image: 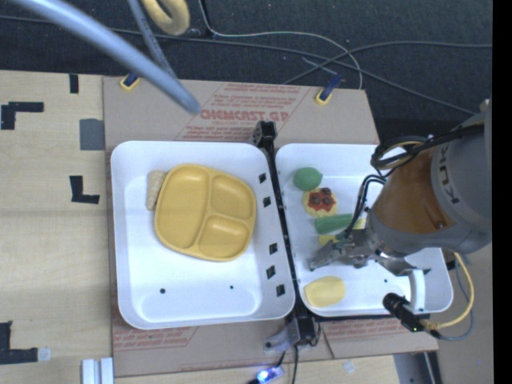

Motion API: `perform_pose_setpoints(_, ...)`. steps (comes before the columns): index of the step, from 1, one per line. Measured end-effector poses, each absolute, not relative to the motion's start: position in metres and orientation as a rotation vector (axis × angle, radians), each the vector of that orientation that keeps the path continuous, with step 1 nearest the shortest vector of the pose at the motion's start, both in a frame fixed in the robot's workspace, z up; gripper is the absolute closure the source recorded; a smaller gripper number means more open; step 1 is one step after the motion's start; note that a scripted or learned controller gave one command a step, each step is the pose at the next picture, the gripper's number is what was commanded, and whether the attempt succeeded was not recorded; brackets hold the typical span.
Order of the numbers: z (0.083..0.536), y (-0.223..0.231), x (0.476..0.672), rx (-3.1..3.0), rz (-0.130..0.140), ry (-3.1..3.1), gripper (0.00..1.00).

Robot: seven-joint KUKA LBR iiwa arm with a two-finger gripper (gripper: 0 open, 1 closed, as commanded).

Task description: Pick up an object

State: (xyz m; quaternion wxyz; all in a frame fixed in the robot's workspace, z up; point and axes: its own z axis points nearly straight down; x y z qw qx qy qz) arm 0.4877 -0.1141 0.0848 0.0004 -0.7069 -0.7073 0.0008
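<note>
Left of the divider I see the yellow plate. Right of it sit small toy foods, the pale yellow piece nearest. It looks light, smooth, maybe slippery; I'd pinch across its narrow width. My gripper hovers just above it; whether it's open, I can't tell.

robotics lab | taped cardboard base | loose cables | white bins
</note>
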Motion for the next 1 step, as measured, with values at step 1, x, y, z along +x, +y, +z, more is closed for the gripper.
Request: perform_pose_setpoints(1,0.0974,-0.1142,0.4883,-2.221,0.002,-2.222,1.00)
